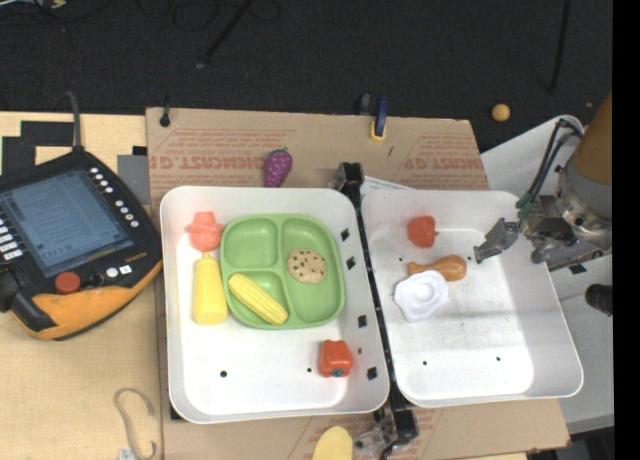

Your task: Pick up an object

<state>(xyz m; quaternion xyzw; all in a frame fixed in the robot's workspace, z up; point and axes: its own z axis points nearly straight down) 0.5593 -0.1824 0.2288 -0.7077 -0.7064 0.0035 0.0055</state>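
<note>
Robot gripper (pixel 497 241) hangs over the right bin (pixel 540 378), holding nothing.

Whether its fingers are spread or closed I cannot tell. A drumstick (pixel 441 269) lies just left of them, a white lump (pixel 421 295) beyond it, a red piece (pixel 421 231) up-left. Coming down now would likely miss, since it is not over the drumstick. The bin floor below is open, with walls well clear.

From my station I count:
- two white bins: left bin (pixel 185 368), right bin (pixel 540 368)
- one green divided plate (pixel 335 293)
- one cookie (pixel 307 266)
- one corn cob (pixel 258 298)
- one yellow bottle (pixel 208 290)
- two red peppers: (pixel 336 357), (pixel 422 231)
- one drumstick (pixel 440 269)
- one purple grape bunch (pixel 278 167)
</note>
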